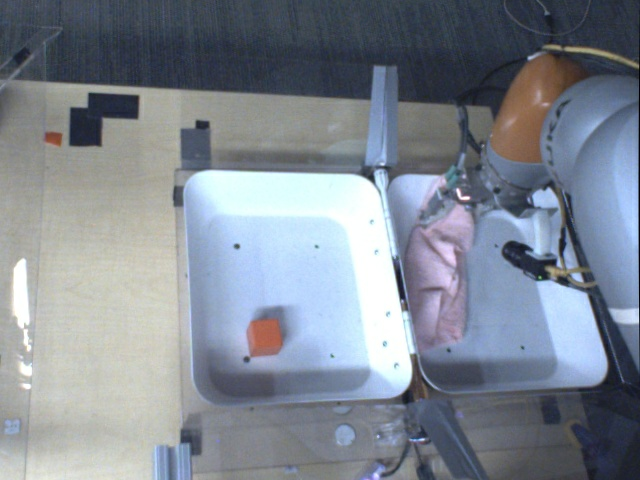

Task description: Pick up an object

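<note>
Camera view: tool [447,190] at pink cloth [441,273] top, grip state unreadable.

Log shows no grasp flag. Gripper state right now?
Gripper: over the top end of the pink cloth in the right bin; open or shut cannot be told, and no hold on the cloth is visible.

Two bins sit side by side on the tabletop [100,318] — a block [265,337] in the left bin [300,198], near its front-left corner; a cloth [441,273] along the right bin's [560,363] left wall.
</note>
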### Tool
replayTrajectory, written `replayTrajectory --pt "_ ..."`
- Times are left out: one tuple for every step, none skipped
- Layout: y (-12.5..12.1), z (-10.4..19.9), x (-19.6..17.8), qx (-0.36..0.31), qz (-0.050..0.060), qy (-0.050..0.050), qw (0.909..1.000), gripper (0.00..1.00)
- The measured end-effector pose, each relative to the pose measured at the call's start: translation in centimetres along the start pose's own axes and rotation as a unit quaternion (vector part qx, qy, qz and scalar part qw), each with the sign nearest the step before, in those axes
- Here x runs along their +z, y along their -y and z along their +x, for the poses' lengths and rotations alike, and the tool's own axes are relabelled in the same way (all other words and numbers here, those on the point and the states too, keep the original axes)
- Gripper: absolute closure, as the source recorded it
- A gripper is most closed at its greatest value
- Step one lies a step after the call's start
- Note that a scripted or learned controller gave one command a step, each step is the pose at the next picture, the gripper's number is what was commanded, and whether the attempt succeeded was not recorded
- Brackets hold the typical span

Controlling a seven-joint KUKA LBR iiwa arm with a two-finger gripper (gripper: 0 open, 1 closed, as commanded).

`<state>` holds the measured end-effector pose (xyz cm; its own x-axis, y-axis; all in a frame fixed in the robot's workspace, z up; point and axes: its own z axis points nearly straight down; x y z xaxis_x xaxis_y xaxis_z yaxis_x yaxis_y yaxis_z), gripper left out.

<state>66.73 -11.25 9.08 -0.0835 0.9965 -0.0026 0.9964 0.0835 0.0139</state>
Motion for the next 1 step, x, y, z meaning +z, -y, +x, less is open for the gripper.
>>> replayTrajectory --pt "7.75 2.42 -0.18 -0.017 -0.001 -0.001 0.9999 0.0"
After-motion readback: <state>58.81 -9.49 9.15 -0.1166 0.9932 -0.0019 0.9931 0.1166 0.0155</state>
